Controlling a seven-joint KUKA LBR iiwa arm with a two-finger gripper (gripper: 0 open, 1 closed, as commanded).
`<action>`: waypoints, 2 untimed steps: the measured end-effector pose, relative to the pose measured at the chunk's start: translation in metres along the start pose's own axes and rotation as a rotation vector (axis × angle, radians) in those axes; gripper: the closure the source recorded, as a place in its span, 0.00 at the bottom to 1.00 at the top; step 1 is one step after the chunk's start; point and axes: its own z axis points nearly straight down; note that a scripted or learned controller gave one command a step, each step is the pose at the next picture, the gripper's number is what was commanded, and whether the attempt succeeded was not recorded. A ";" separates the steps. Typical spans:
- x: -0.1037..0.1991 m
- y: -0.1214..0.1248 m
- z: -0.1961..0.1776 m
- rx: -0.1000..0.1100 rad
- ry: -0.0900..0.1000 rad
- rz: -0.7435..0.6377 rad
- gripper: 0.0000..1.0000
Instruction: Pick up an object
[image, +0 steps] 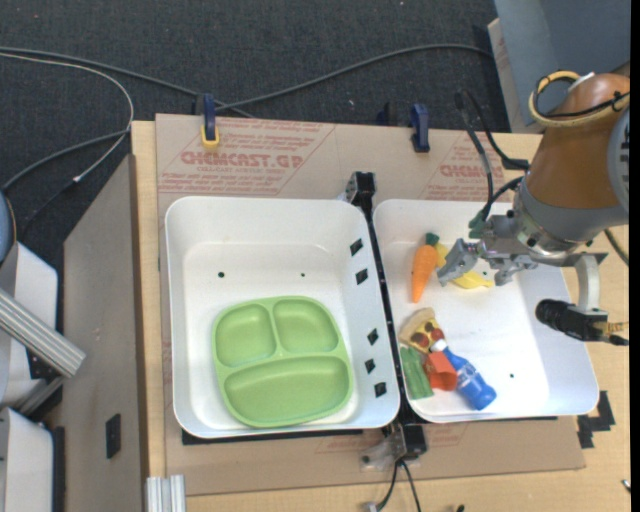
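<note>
I work over 2 white bins, and my gripper (472, 262) hangs low in the right bin (520, 390), near its back part. My fingers look spread apart, with nothing between them. Just under and beside them lies a small yellow object (470, 281), partly hidden by my fingers, so I cannot say what it is or if I touch it.

Just to the left of my gripper is a toy carrot (424, 268), orange with a green top, lying along the bin floor. I judge it is light and stiff, probably plastic, with a smooth skin that may slip. The best place to hold it seems the thick upper part below the green top, with my fingers across its narrow width, not along its length.

Near the front of the same bin is a small pile: a pizza slice toy (420, 329), a red piece (441, 367) and a blue bottle (474, 384), all touching one another. These would be harder to take 1 at a time.

The left bin (190, 300) holds a green divided plate (284, 359), flat and wide, poor for my fingers.
</note>
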 end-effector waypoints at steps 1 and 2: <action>0.000 0.003 -0.008 -0.015 -0.002 -0.003 0.00; -0.003 0.002 0.035 -0.010 -0.001 -0.001 0.00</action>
